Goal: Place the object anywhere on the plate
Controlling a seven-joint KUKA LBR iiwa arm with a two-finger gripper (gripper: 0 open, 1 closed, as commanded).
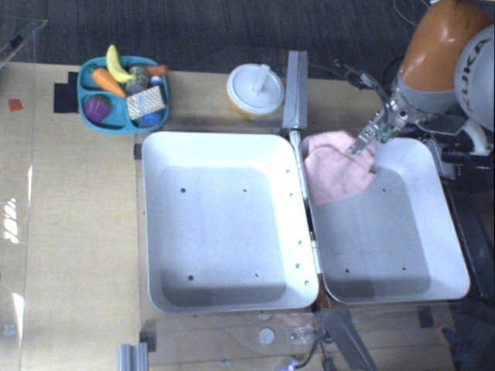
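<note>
The tool (365,144) is small and blurred at the pink cloth's (337,171) upper right edge, so whether its tips are spread or pinching the fabric cannot be told. The soft, rumpled cloth lies in the right bin's (402,269) back left corner. The blue compartment plate (85,91) of toy food sits well apart on the wooden desk (69,230).

At your two o'clock, the arm (452,49) shows you a rounded, glossy orange band above a pale grey wrist shell marked with dark KUKA lettering. Thin dark cables loop around it. Its slim metallic gripper (370,139) carries small greenish parts.
</note>
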